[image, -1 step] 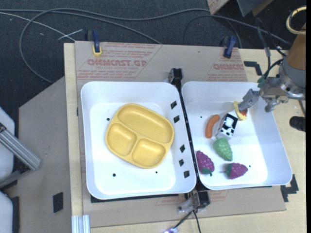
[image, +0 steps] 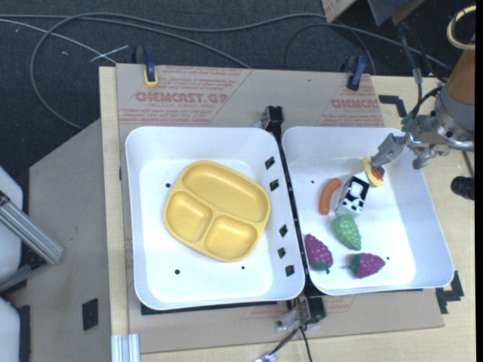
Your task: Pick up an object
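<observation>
- Surface (image: 189, 89): a pale board with red lettering, held by two blue clamps at its far edge, one on the left (image: 149, 66) and one on the right (image: 355, 71). It carries two shallow white bins side by side.
- Left bin (image: 143, 202): holds a yellow divided tray (image: 217, 210) with three compartments, lying flat near the bin's middle and turned at a slant to the bin walls.
- Right bin (image: 423, 225): holds the loose objects, all in its left and middle part.
- Orange sausage-shaped piece (image: 329, 194): lies left of centre, tilted, just left of a black-and-white spotted block (image: 354, 195).
- Green knobbly piece (image: 347, 231): just near of the spotted block, close to it; contact cannot be told.
- Two purple grape bunches: one (image: 318, 252) near the bin's left wall, the other (image: 367, 264) to its right, both in the near part of the bin and apart from each other.
- Arm (image: 453, 119): enters from the right edge, over the far right part of the right bin.
- Tool (image: 386, 157): a grey finger slants down and left to a point above the bin's middle. A small yellow and red object (image: 373, 173) sits right at its tip, just far and right of the spotted block.
- Tool state: cannot tell how far apart the tips are, nor whether the small yellow and red object is gripped or merely touched.
- Cables run over the dark floor beyond the surface's far edge.
</observation>
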Tool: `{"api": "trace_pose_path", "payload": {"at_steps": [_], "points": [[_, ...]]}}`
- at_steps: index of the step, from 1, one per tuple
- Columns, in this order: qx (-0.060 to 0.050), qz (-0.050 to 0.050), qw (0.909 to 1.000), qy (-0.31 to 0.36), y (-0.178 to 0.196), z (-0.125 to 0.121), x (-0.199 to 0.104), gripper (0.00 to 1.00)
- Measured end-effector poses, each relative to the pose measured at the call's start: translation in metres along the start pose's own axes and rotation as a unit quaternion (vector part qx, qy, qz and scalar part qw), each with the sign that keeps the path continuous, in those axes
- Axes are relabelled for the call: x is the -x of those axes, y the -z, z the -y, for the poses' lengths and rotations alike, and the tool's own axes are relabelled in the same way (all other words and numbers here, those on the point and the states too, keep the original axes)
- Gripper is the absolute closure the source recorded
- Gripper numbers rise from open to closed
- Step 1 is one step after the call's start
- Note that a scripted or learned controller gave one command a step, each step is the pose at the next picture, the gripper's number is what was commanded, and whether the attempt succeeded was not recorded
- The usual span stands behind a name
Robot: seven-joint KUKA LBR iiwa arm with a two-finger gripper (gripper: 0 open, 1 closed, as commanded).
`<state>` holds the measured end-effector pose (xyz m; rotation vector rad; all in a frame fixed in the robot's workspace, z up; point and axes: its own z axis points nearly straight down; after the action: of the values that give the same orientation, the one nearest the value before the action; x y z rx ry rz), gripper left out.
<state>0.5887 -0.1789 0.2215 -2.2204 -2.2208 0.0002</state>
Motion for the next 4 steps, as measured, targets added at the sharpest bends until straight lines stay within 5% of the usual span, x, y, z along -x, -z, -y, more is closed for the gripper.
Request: {"api": "trace_pose_path", "payload": {"at_steps": [3, 4], "points": [[0.000, -0.001, 1.0000, 0.000, -0.137, -0.008, -0.009, 0.00], [0.003, 0.000, 1.0000, 0.000, -0.123, -0.010, -0.008, 1.00]]}}
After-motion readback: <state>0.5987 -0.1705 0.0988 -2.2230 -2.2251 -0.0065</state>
